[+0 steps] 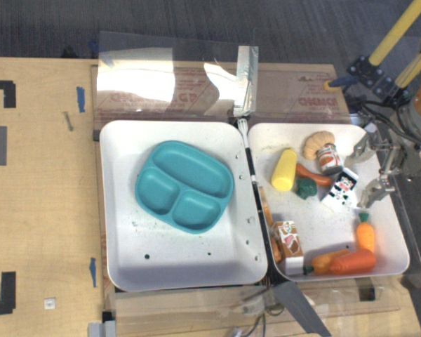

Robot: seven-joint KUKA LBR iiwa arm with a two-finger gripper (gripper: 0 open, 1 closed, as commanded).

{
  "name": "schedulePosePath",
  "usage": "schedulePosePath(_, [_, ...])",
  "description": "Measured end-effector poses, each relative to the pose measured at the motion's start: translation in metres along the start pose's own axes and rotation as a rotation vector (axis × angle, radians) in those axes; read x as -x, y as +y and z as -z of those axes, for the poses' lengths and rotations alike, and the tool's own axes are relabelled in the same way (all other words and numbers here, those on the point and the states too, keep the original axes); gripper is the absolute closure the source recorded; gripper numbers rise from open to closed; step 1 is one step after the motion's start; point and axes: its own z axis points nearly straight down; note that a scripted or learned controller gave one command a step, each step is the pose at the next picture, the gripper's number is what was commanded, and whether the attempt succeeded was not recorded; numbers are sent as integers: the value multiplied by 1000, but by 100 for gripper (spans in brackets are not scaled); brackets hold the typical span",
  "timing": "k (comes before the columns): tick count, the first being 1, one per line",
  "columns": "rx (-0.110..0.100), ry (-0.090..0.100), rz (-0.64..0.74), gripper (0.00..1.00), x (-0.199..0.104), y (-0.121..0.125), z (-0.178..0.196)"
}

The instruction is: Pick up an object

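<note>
while my gripper (376,168) hangs over the right edge of the right bin (400,255), its two metal fingers (370,194) are spread apart with only bare white floor between them, so nothing is pinched. just to the left of the fingers lies a small white card with black spots (341,188), tilted, close to the lower finger but i can't say whether they touch. further left there's a little jar with a red label (329,158) lying against a tan bun (318,142), and a yellow block (284,170) standing near the bin's left wall. a dark green lump (306,189) sits just below a curved orange strip (316,175). down along the front wall i see an orange carrot (349,261) lying flat, a smaller orange piece (365,235) above its right end, and a small printed box (289,241) by the left wall. over in the left bin (119,153), well apart from me, a teal divided plate (185,186) rests in the middle.
</note>
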Motion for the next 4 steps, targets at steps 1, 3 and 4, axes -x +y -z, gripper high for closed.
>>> schedulePosePath(1, [5, 13, 33, 0, 18, -31, -124])
schedulePosePath(3, [0, -9, 308, 0, 71, 79, -150])
schedulePosePath(4, [2, -4, 161, 0, 82, 52, -151])
